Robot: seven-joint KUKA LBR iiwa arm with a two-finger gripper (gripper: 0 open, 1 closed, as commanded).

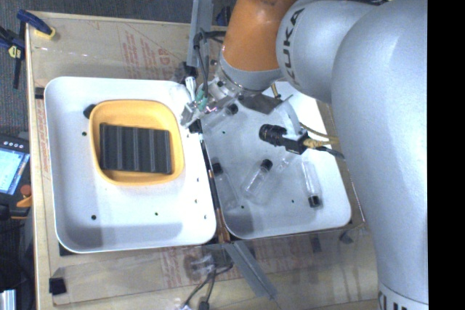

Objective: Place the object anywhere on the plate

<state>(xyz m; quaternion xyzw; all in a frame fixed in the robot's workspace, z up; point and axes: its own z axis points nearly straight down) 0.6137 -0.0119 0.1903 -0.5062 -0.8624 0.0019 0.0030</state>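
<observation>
Dark carpet surrounds the plywood bench [109,33] carrying 2 white bins. In the left bin [65,221] lies the yellow plate [134,112], ready to receive. Clear vials [258,178] lie loose on the right bin's [290,225] floor, likely the object. Gripper [195,107] hangs at the bins' shared far corner; its grasp state cannot be told.

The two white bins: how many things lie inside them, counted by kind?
Yellow plate with dark ribbed centre, in the left white bin: 1
Clear plastic tubes with dark caps, in the right white bin: 2, one near the middle, one near the right wall
Total: 3
</observation>
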